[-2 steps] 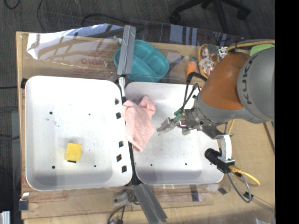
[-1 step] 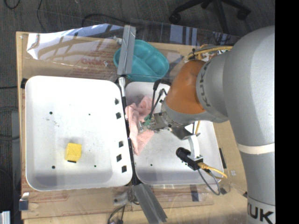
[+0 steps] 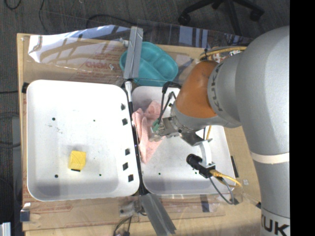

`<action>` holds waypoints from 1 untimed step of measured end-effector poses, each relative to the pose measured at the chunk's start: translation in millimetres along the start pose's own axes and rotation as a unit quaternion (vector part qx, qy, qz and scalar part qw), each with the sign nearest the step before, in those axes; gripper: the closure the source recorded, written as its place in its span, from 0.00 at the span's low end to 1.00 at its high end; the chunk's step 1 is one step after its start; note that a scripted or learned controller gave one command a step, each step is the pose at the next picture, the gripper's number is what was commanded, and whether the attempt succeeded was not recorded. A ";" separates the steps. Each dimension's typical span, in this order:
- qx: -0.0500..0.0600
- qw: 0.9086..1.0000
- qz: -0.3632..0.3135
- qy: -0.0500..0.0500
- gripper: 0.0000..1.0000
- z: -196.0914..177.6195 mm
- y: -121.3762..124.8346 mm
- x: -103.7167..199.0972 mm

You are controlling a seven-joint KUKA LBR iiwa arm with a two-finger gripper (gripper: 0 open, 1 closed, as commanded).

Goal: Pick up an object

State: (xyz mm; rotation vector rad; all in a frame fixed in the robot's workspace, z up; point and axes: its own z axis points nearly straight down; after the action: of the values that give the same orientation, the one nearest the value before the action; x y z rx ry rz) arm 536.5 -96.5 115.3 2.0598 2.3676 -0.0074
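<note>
Closest to the camera, and across the dividing wall from the pink cloth [image 3: 142, 136], a small yellow block [image 3: 77, 160] lies alone in the neighbouring bin [image 3: 49, 97], well apart from the cloth and from me.

The cloth itself is crumpled against that dividing wall, inside the bin [image 3: 172, 178] I am reaching into. It runs along the wall from about the middle of the bin towards its far end. My jaws are down at the cloth's inner edge, right beside its folds and perhaps touching them. My wrist and the orange band [image 3: 197, 90] above it hide the tips, so I cannot tell whether the jaws are wide or narrow, or whether any fabric sits between them.

I judge this to be the grasp step: I am lowered at the cloth, and nothing looks lifted yet. The next move calls for closing firmly on a raised fold rather than a flat layer, then rising straight up, slowly enough to see whether the cloth comes along. Soft fabric can slip out, and the nearby wall leaves little room to shift sideways.

Beyond the cloth's far end, outside the bin, a teal tray [image 3: 150, 65] rests on the desk [image 3: 20, 82]. Farther than that is dark floor with a chair base [image 3: 216, 4].
</note>
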 end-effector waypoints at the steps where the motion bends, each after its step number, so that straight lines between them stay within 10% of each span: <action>1: -0.001 1.000 0.026 0.003 1.00 -104.5 57.3 -26.8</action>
State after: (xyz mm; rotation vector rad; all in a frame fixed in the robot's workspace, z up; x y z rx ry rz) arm 597.0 -114.5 219.9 2.1229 2.3155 -0.0005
